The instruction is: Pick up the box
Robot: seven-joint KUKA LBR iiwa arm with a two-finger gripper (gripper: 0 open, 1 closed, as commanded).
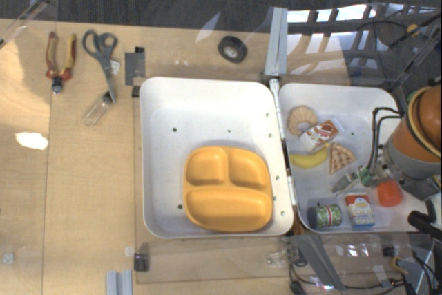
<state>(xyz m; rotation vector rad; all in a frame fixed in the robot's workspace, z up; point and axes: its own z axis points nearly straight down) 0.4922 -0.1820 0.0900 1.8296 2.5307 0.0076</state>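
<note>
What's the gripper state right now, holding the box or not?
Gripper: cannot tell whether open or closed; it sits low in the right bin, just above the box, and nothing is visibly held.

box [360, 211] hemmed by can [324, 215] and red cup [389, 193], open above

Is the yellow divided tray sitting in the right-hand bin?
No. The yellow divided tray lies in the left bin, while the right bin holds the small food items.
</note>
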